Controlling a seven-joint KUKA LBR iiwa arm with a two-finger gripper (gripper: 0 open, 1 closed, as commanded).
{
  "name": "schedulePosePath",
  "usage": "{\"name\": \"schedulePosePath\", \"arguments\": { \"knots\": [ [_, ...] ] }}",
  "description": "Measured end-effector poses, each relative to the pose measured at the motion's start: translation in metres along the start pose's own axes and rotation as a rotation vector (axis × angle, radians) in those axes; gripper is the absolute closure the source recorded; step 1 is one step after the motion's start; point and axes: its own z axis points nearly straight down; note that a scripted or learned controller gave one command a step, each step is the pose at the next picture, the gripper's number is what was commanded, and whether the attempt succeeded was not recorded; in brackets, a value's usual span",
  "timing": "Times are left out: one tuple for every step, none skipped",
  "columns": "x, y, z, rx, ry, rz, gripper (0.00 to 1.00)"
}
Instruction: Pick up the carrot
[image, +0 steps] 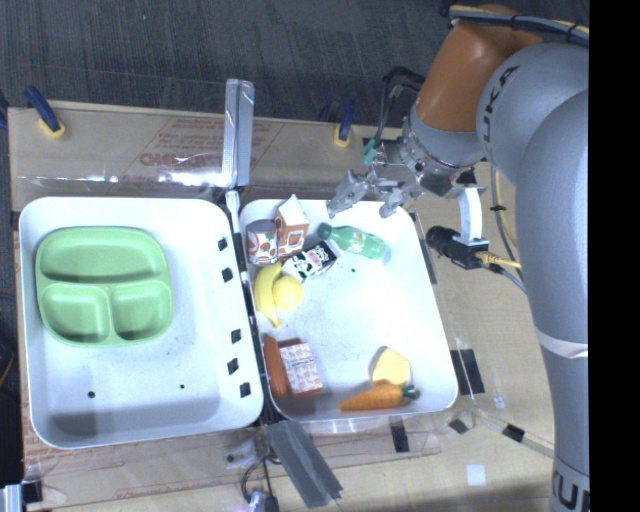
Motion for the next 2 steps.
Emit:
{"name": "schedulePosePath", "arguments": {
  "knots": [
    [-0.076, -0.061, -0.004, -0.001, -0.001, -0.201, 0.00],
    [-0.075, -0.129, 0.016, -0.002, -0.001, -0.651, 0.00]
  ]
}}
